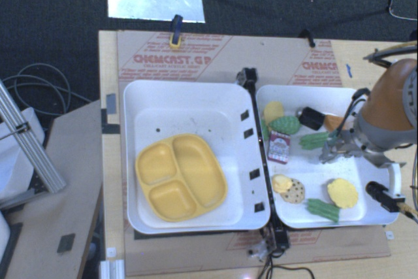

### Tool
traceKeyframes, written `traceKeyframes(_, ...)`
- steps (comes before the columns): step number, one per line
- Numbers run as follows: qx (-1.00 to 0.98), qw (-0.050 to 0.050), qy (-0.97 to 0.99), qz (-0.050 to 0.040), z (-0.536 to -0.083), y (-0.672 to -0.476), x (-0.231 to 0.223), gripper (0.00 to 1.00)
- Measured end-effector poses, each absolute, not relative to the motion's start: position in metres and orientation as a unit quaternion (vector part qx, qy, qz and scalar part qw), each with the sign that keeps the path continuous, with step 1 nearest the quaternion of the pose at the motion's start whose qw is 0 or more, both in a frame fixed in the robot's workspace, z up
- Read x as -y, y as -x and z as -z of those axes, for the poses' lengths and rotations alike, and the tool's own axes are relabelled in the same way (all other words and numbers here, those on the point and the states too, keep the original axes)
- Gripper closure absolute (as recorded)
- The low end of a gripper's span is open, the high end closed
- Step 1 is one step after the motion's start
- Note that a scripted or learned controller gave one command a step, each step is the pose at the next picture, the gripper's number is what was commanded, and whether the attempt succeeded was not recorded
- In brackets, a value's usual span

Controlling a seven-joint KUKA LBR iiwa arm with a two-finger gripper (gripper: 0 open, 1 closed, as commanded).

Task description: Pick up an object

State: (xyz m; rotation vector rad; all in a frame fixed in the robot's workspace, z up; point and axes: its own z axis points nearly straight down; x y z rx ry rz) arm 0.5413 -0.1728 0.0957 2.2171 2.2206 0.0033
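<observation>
My gripper hangs low over the middle of the right bin, reaching in from the right. Just to its left lies a long green piece, close to the gripper's tip; I cannot tell whether they touch. An orange piece and a black block lie behind it. A yellow round piece sits in front of the gripper. Nothing shows held in it.
The right bin also holds a red and white box, a bumpy green piece, a yellow piece, a speckled cookie and a second green piece. In the left bin lies a yellow divided plate.
</observation>
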Motion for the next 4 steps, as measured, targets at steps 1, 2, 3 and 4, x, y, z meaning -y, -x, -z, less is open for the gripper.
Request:
traceKeyframes(1, -0.708, 0.002, -0.707, -0.001, -0.095, -0.541, 0.173, 0.0)
traceKeyframes(2, -0.71, 0.003, -0.704, -0.0022, -0.085, -0.609, 0.157, 0.0)
traceKeyframes(3, -0.709, 0.005, -0.705, -0.0024, -0.087, -0.673, 0.187, 0.0)
traceKeyframes(4, -0.707, 0.002, -0.708, -0.0006, -0.159, -0.596, 0.19, 0.0)
